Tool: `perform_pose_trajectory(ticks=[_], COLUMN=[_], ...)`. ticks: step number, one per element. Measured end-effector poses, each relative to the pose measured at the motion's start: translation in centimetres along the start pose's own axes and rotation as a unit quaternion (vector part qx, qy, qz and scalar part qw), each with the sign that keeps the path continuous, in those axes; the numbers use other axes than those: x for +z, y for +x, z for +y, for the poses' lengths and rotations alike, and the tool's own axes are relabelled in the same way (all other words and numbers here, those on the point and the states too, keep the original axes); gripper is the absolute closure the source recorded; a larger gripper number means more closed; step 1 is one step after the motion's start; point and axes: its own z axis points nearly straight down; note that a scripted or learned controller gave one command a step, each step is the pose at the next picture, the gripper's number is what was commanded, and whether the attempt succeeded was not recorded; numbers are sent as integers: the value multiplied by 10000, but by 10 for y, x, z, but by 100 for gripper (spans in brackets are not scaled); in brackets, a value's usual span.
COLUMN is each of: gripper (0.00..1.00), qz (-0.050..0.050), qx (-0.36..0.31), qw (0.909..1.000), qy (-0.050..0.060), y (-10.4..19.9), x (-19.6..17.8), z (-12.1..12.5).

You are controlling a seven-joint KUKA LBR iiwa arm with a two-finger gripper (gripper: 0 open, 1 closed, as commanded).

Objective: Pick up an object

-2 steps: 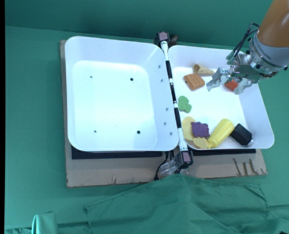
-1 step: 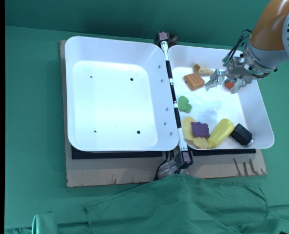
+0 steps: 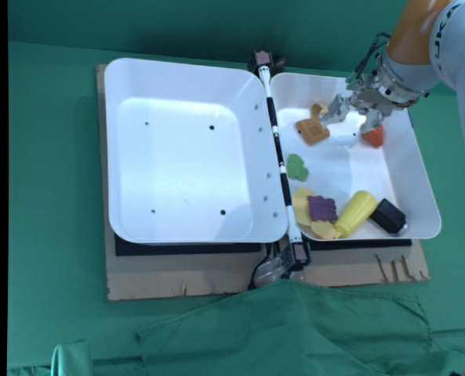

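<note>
Pincer [image 3: 357, 116] hangs spread wide over the right bin [image 3: 420, 202], red piece [image 3: 373, 136] just beside its right finger, orange waffle [image 3: 312, 131] lying near its left.

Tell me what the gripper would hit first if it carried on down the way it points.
Probably the bare bin floor between the waffle and the red piece. The gripper hangs over that gap, though depth is hard to judge and the red piece sits close.
</note>
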Motion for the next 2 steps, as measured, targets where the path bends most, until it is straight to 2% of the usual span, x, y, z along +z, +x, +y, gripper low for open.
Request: perform_pose_trajectory(ticks=[1, 2], gripper=[0, 0], qz=[13, 16], qx=[13, -2], qw=[10000, 9999], qy=[32, 110], y=[-2, -22], x=[3, 35], z=[-17, 59])
